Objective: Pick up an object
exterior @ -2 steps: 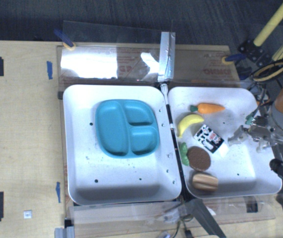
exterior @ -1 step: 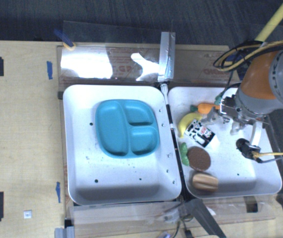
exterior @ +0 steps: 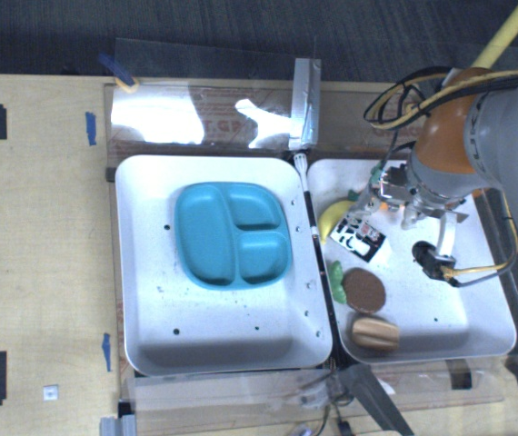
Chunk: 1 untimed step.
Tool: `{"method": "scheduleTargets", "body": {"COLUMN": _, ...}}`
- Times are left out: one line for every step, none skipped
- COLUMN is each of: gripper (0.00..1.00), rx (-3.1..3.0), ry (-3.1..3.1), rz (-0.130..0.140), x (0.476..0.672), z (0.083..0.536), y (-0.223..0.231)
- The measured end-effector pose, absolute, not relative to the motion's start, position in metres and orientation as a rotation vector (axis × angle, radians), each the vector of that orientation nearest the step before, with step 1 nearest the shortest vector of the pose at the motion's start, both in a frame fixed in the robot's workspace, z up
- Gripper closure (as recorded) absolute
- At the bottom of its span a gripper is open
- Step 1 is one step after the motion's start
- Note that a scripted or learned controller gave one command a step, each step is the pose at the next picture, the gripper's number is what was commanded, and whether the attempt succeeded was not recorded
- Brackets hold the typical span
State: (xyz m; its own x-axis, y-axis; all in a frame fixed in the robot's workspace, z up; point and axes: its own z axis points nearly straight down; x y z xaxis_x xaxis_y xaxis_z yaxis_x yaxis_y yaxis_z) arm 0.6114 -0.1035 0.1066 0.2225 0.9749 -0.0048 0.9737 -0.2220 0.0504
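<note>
My gripper (exterior: 362, 235) hangs low over the left part of the right bin (exterior: 477, 325), beside a yellow banana (exterior: 333, 216) at the bin's left wall. Just below it lie a green piece (exterior: 338, 281), a round brown disc (exterior: 364, 290) and a tan bread roll (exterior: 374, 332), all along the bin's left side. The gripper's black and white tip sits close to the banana's right end; whether it touches anything I cannot tell.
The left bin (exterior: 150, 316) holds a blue divided plate (exterior: 234, 233). The grey arm with its orange band (exterior: 445, 143) and cables covers the right bin's upper right. A black cable plug (exterior: 427, 257) hangs over the right bin's middle.
</note>
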Motion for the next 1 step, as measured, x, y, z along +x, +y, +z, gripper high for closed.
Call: {"method": "scheduleTargets", "body": {"gripper": 0.0, "rx": 2.266, "ry": 2.105, "rz": 0.061, "x": 0.6009, "z": 0.1079, "y": -0.1017}}
